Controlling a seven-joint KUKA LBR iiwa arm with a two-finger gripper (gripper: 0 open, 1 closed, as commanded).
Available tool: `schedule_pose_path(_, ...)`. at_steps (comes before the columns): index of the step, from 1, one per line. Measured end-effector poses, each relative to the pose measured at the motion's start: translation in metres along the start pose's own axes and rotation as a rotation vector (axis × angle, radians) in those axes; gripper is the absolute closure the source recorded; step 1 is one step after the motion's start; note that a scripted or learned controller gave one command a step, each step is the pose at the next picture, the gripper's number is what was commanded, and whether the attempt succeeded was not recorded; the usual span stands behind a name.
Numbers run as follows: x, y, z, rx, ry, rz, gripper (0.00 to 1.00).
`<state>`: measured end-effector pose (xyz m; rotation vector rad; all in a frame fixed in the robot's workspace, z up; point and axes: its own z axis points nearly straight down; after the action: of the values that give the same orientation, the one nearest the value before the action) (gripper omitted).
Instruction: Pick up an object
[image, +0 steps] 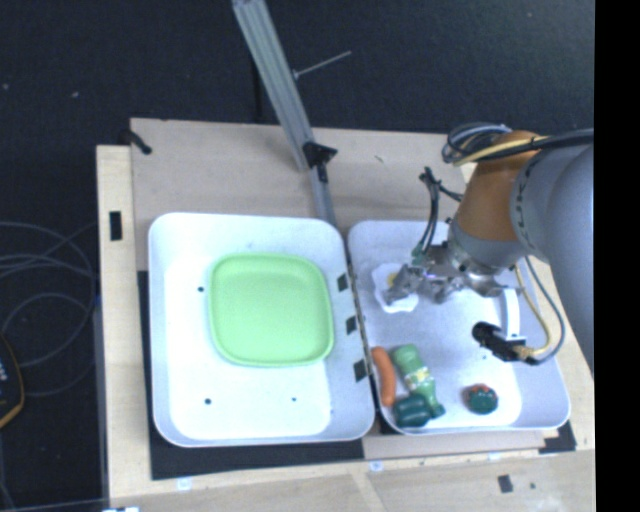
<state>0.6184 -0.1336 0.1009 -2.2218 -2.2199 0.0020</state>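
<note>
From my remote desk: the gripper (405, 290) hangs low in the right bin (540, 400), directly over a small white object (385, 285) by the bin's left wall. Whether it has closed on it I cannot tell. Toward the bin's front edge lie an orange carrot (384, 374) and green toys (412, 385).

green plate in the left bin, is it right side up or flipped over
Right side up, it seems: the green plate lies flat on the left bin floor, its raised rim framing a sunken centre.
</note>
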Motion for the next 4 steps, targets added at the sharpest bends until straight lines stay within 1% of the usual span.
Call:
schedule_pose_path(1,0.0,0.001,-0.013,-0.005,0.0,0.001,1.0)
schedule_pose_path(2,0.008,0.001,-0.061,-0.006,0.0,-0.001,1.0)
schedule_pose_path(3,-0.003,0.002,-0.114,-0.007,-0.001,0.0,1.0)
schedule_pose_path(4,-0.007,0.008,-0.175,-0.007,-0.001,0.0,1.0)
